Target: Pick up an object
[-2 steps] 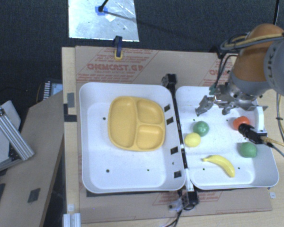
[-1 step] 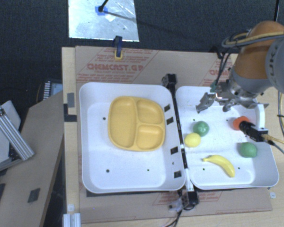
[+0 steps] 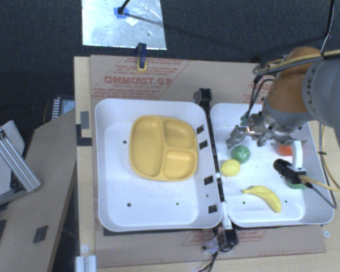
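The gripper [image 3: 238, 136] is held over the right bin [image 3: 272, 220], near its left edge; whether it is released or clenched cannot be told. The green ball [image 3: 241, 153] is found just beside it, towards the front edge.

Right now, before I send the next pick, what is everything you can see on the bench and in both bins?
left bin: 1, white, view's left
right bin: 1, white, beside it on the view's right
divided plate: 1, yellow, in the left bin
green ball: 1, green, right bin, just below the gripper
round fruit: 1, yellow, right bin, next to the green ball
banana: 1, yellow, right bin, near edge
small object: 1, orange-red, right bin, partly hidden by the arm
board: 1, brown, printed, under both bins
foil sheet: 1, silvery, beyond the bench
arm: 1, grey with orange band, from the view's right
gripper: 1, over the right bin
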You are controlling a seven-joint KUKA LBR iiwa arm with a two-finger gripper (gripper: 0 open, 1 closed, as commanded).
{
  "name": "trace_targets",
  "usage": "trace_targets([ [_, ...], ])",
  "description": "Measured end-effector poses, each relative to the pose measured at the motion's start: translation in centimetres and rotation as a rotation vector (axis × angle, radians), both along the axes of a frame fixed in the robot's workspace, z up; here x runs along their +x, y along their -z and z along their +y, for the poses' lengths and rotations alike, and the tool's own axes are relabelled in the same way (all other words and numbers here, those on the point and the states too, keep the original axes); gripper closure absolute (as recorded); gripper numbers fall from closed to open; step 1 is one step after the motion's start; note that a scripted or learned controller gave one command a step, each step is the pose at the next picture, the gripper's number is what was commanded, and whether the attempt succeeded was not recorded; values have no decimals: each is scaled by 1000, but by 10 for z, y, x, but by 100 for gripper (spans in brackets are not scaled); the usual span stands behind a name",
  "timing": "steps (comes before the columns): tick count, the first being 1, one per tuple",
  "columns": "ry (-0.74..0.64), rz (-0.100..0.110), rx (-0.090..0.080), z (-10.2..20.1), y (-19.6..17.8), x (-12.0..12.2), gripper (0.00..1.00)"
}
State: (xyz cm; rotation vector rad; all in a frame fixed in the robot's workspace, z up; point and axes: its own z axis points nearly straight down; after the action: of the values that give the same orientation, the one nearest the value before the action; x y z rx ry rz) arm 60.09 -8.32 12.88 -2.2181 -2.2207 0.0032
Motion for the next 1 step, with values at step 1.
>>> trace_targets([
  [1,1,0,0,1,47,-1,0],
])
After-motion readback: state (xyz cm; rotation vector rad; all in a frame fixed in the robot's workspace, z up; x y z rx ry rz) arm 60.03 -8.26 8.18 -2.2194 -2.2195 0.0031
